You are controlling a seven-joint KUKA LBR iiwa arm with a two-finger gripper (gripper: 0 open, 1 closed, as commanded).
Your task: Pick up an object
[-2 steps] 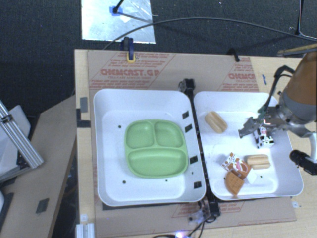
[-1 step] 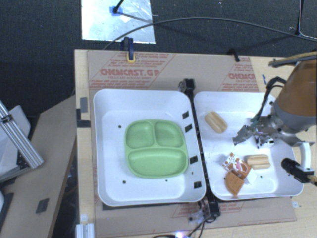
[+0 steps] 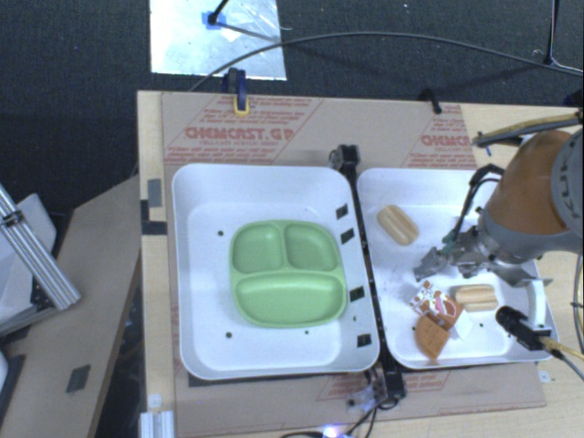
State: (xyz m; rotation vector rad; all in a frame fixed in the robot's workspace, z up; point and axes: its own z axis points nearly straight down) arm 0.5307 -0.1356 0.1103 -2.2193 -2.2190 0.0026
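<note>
- The hand (image 3: pixel 436 265) hangs low over the right bin (image 3: pixel 401 188), near its middle; whether it is apart or together I cannot tell.
- A tan bread roll (image 3: pixel 397 224) lies toward that bin's far left corner.
- A second roll (image 3: pixel 475 296), a printed packet (image 3: pixel 436 305) and an orange wedge (image 3: pixel 431 337) sit along its near edge.
- A green divided tray (image 3: pixel 287 273) rests mid left bin (image 3: pixel 201 245).

I see even, bright overhead light, glare on the foil sheet (image 3: pixel 217 26) at the top; faint shadows, slightly soft focus.
</note>
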